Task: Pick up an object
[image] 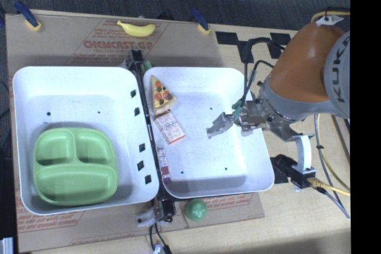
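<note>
Pizza slice and a small card lie at the right bin's left side, ungrasped; the gripper hovers to their right, jaws released and empty, pickup not yet done.

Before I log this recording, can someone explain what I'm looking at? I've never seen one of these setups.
This is one camera fixed above a bench, looking down at a slant. The grey and orange shape on the right is a robot arm; at its tip is a claw, hanging over the right bin. I can't tell whether the claw is open or shut, and nothing visibly sits in it. Two shallow white bins stand side by side. The left bin holds a green divided plate. The right one holds a toy pizza slice and a small red-and-white packet, both near its left wall. Outside the bins, a yellow banana lies behind them and a green ball in front.
</note>
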Tool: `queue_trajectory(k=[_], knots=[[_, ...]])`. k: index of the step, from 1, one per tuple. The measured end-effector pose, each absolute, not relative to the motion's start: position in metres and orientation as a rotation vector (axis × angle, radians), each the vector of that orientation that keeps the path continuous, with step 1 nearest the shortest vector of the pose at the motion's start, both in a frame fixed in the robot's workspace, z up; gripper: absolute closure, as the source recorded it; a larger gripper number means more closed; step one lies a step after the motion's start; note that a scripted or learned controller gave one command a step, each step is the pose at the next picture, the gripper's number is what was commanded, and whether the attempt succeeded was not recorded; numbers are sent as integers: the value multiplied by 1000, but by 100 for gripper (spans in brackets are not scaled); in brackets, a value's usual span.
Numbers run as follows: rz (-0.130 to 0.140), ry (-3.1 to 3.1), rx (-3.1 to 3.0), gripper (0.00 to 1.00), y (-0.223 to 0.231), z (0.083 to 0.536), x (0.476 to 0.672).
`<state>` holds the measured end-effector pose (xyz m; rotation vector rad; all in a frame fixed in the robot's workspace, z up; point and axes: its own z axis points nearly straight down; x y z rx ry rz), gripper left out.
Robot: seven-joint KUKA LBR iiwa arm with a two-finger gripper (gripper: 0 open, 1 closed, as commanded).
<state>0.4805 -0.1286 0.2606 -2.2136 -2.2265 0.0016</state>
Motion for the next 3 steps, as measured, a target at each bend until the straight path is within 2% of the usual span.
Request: queue_trajectory(k=[1, 2, 3], knots=[[3, -2227, -2213, 0, -175, 92, 482], [1, -2227, -2215, 0, -211, 92, 546], [4, -2232, -2208, 100, -211, 102, 546]])
